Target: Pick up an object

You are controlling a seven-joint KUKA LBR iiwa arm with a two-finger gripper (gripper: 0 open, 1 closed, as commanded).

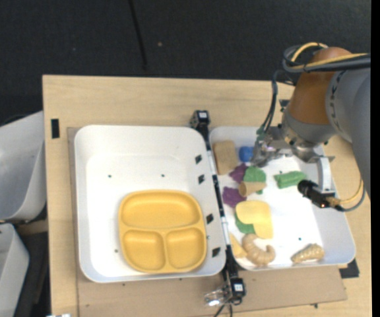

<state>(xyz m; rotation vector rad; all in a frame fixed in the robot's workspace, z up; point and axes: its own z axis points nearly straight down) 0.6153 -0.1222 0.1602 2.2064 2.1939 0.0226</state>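
1. The bench [144,101] is pale wood against a black floor.
2. Both bins are white: the left bin [111,157] and the right bin [332,233].
3. The divided tray [162,231] is mustard yellow.
4. The arm [322,91] is grey with an orange band.
5. Among the toys: a blue piece [245,154], a green block [287,179], purple shapes [231,195], a pale yellow piece [254,214] and a tan cone [307,253].

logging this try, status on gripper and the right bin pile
Gripper low over right white bin, beside small blue object. Nothing seen held. Green block and purple pieces crowd close.
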